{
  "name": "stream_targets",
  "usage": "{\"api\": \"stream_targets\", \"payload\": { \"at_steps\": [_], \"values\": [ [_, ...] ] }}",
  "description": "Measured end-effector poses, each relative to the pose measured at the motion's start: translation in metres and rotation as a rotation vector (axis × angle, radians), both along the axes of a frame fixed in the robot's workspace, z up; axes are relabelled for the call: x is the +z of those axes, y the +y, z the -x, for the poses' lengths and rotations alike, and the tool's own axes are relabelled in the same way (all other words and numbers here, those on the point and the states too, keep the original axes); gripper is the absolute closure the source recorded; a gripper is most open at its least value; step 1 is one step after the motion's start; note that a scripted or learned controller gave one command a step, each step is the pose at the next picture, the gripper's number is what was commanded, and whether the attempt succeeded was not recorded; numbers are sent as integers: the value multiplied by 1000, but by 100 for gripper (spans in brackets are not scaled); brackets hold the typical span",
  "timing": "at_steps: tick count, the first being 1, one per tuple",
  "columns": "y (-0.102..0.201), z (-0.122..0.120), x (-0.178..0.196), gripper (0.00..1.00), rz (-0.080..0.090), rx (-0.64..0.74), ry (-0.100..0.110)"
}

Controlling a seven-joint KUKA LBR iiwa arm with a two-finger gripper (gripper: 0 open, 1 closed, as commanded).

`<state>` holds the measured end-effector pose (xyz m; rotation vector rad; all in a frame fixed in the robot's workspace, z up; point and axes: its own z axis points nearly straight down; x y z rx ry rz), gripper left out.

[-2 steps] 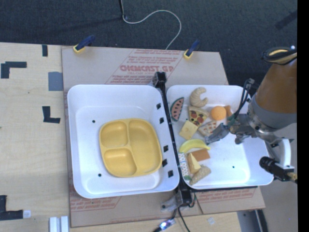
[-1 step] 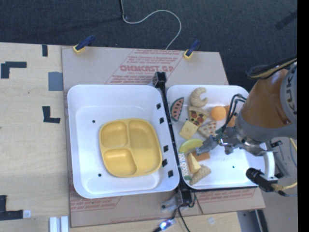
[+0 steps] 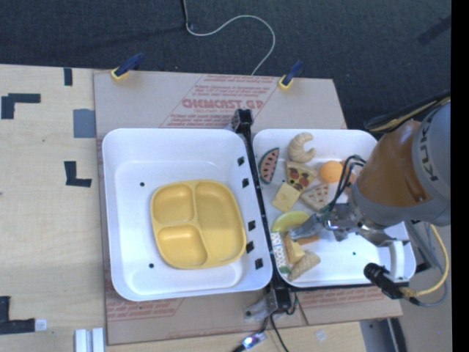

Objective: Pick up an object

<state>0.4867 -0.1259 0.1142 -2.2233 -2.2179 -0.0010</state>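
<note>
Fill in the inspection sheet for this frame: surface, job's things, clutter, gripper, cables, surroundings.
Surface: cardboard sheet under two white bins, left bin, right bin.
Job's things: toy foods in the right bin, including croissant, watermelon slice, orange, cheese wedge.
Clutter: yellow divided plate in the left bin.
Gripper: gripper low among the foods; finger state unclear.
Cables: white cable on dark floor.
Surroundings: two clamps at the cardboard's far edge.

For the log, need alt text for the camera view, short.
The grey-and-orange arm reaches from the right into the right bin, its gripper low over a pile of toy food: croissant, watermelon slice, orange, cheese wedge. The left bin holds a yellow divided plate.
</note>
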Motion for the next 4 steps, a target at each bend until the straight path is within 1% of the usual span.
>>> {"api": "stream_targets", "payload": {
  "at_steps": [1,2,3,4],
  "values": [
    [0,0,-31,0,3,3,-1],
    [0,0,-19,100,2,3,0],
    [7,0,24,100,1,5,-1],
    [-3,-3,75,100,2,3,-3]
  ]
}}
